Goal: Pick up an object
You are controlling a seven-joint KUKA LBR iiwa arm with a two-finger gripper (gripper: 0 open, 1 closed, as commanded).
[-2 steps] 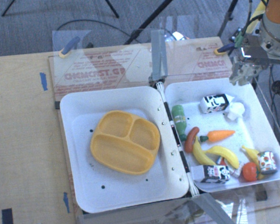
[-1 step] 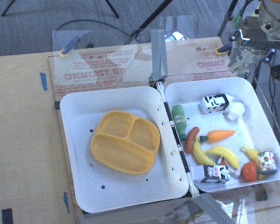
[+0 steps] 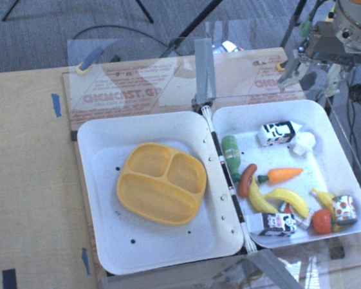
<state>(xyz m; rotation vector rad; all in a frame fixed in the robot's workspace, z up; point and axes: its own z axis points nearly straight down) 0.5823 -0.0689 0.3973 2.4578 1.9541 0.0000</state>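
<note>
Single fixed camera, mounted above the bench (image 3: 24, 191) and looking down at a slant. The divider (image 3: 227, 180) between the two white bins runs close to the middle of the frame, tilting slightly from top to bottom. The left bin (image 3: 100, 182) lies wholly in frame to the left of the divider, the right bin (image 3: 340, 155) to its right (its far corner nears the frame edge). Beyond the divider, at the top, grey floor (image 3: 25, 35) and tripod legs (image 3: 139, 6) appear. The view stands far enough back to take in both bins at once.
</note>
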